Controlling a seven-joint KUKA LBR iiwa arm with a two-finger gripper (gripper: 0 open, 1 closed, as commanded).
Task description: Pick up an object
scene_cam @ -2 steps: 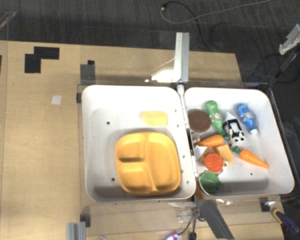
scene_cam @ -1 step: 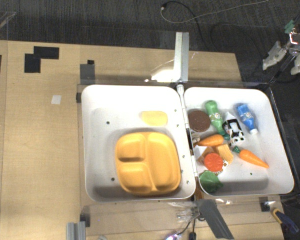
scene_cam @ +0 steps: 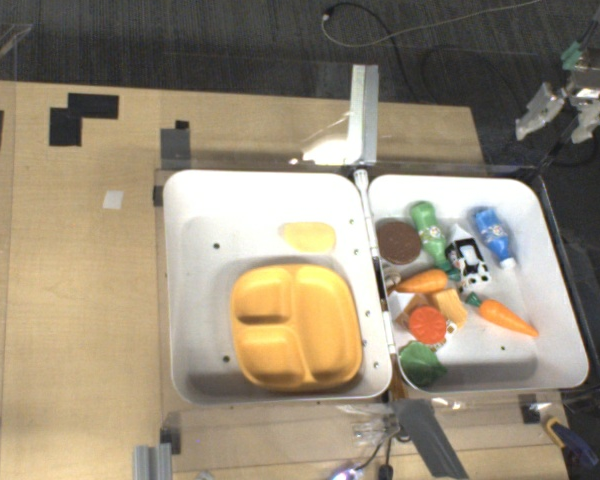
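Note:
The right bin (scene_cam: 555, 358) holds several small toys: a green bottle (scene_cam: 425, 223), a blue bottle (scene_cam: 492, 234), a brown disc (scene_cam: 398, 240), a black-and-white toy (scene_cam: 467, 258), two carrots (scene_cam: 423, 281) (scene_cam: 506, 316), a red tomato (scene_cam: 427, 325) and a green lump (scene_cam: 420, 364). My gripper (scene_cam: 552, 130) hangs at the upper right, beyond the far right corner of that bin and well away from the toys. Its fingers are spread open with nothing between them.
The left bin (scene_cam: 195, 268) carries a yellow divided plate (scene_cam: 295, 323) and a pale yellow flat piece (scene_cam: 308, 235). A metal post (scene_cam: 364, 113) rises at the back between the bins. A cable (scene_cam: 430, 23) lies on the dark floor behind.

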